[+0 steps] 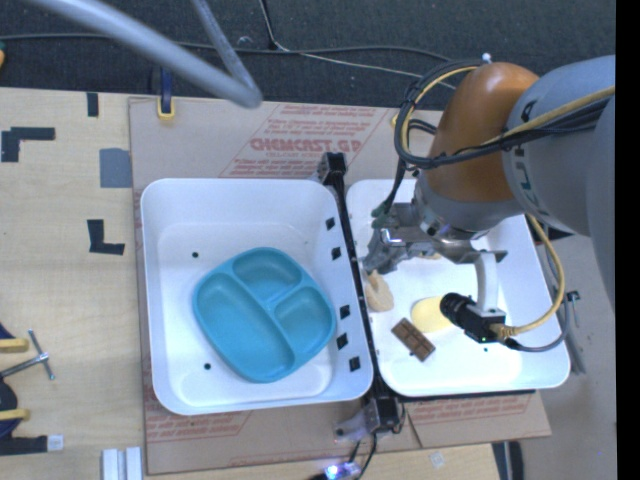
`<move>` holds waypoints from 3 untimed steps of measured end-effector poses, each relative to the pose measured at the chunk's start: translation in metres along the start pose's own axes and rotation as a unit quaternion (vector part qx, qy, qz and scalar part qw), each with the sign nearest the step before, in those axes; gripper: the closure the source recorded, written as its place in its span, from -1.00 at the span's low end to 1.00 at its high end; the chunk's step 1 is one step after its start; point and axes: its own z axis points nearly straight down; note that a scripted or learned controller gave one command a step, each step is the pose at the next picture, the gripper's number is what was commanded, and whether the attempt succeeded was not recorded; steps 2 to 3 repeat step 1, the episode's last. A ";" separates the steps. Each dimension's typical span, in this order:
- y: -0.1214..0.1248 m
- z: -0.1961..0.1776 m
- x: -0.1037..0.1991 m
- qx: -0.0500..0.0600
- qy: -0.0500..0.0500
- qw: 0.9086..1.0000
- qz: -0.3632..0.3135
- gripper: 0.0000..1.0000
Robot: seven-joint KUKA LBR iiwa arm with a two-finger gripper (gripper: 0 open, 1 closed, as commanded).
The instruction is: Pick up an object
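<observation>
My gripper (384,251) hangs low over the left side of the right bin (520,368), under the arm's orange band. Just below it a small tan lump (377,292) lies against the bin's left wall. A brown bar (412,339) rests on the bin floor a little nearer the front. A pale yellow piece (428,314) sits beside the bar, partly hidden by a black cable fitting. I see nothing held in the gripper.
The left bin (170,228) holds a blue divided plate (264,313). A black divider with clips (345,258) runs between the bins. Yellow and black cables loop around the wrist. A grey bar crosses the top left above the bench.
</observation>
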 end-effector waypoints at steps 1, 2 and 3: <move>0.013 -0.003 0.054 0.000 0.000 1.000 0.001 1.00; 0.013 -0.003 0.054 0.000 0.000 1.000 0.001 1.00; 0.013 -0.003 0.054 0.000 0.000 1.000 0.001 1.00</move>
